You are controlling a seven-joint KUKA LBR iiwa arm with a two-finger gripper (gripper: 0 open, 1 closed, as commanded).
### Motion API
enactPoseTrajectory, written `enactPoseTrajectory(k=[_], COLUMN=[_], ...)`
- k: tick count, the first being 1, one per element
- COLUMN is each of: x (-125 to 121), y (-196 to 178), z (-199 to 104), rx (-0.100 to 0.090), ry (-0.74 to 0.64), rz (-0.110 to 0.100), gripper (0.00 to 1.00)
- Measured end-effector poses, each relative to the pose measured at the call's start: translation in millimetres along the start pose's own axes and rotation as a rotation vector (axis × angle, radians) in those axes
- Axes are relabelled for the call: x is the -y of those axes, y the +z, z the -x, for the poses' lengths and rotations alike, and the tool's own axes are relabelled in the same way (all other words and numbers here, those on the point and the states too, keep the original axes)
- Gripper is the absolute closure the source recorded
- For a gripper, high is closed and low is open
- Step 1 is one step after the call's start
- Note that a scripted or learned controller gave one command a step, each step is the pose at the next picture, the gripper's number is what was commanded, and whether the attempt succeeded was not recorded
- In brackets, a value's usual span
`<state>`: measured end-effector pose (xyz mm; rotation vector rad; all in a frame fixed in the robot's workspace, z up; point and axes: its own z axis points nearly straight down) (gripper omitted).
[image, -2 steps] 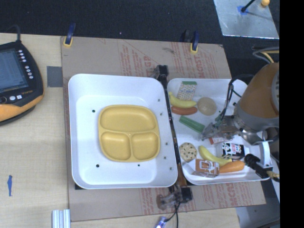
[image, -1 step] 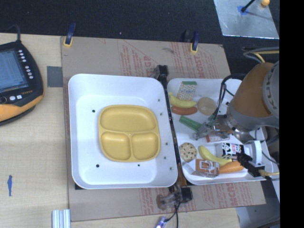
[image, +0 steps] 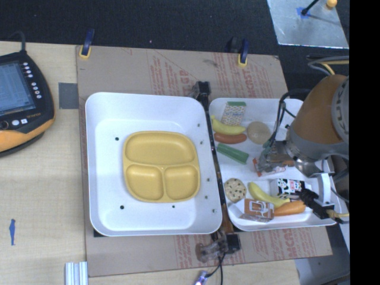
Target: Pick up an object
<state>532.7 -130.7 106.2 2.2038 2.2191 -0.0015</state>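
The right white bin (image: 221,108) holds several toy foods. Among them are a yellow banana (image: 227,127), a red sausage (image: 230,138), a green cucumber (image: 233,154), a beige round piece (image: 258,132) and a cookie (image: 235,189). My gripper (image: 270,161) is down inside this bin, right of the cucumber and just below the beige piece. A small red-orange thing (image: 259,166) lies at its left tip. The arm's body hides what is directly under the gripper.
The front of the right bin holds a second banana (image: 264,193), a black-and-white carton (image: 289,187), a carrot (image: 290,208) and a brown box (image: 257,209). A green-white packet (image: 235,110) lies at the back. The left bin (image: 101,159) holds a yellow divided plate (image: 161,165). A teach pendant (image: 21,103) sits far left.
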Motion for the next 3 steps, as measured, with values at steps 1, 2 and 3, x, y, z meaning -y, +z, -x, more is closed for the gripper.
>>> enactPoseTrajectory(k=[1, 2, 3], x=[0.1, -54.7, -55.4], y=[0.1, 11.1, 0.0], z=[-0.1, -10.7, -8.9], rx=[0.0, -0.009, -0.007], ry=[-0.001, 0.005, 0.002], rz=[0.0, -0.005, -0.003], gripper=[0.0, 0.0, 1.0])
